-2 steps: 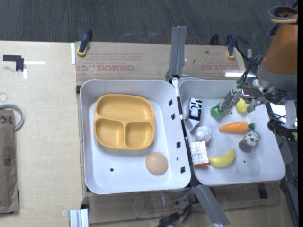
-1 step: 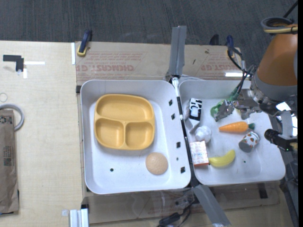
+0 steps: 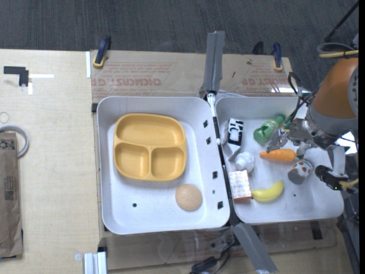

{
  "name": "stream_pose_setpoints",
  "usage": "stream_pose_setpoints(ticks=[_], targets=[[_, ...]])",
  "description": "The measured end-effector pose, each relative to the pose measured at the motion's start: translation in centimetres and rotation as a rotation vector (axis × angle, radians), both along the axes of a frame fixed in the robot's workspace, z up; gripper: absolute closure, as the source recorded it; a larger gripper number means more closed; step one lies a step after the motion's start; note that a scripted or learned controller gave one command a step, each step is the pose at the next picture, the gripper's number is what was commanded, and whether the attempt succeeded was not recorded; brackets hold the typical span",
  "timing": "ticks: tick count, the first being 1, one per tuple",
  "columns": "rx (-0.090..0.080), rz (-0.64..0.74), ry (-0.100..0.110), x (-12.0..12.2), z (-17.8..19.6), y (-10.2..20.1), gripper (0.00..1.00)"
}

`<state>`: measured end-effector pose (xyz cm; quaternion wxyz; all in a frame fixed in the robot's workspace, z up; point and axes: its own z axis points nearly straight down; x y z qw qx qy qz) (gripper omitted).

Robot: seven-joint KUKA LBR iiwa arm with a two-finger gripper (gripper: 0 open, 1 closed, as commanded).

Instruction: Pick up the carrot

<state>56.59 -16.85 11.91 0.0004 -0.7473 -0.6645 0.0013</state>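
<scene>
carrot [image 3: 278,155] mid-right of frame, in right bin [image 3: 319,210] | gripper [image 3: 292,137] just above its right end, I can't tell its state | I read this as approach to grasp

orange carrot [image 3: 278,155], yellow banana [image 3: 268,192]

Bench [image 3: 51,153] (two white bins [image 3: 108,210])
</scene>
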Motion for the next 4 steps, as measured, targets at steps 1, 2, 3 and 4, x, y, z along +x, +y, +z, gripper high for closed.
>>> stream_pose_setpoints(ticks=[1,2,3,4], targets=[[-0.001,0.181,-0.003,0.9,4.9,-0.8,0.00],[0.001,0.208,-0.001,2.9,-2.8,-0.4,0.00],[0.001,0.284,-0.002,-2.3,-2.7,-2.6,0.00],[0.002,0.269,-0.001,-6.2,-2.8,0.1,0.00]])
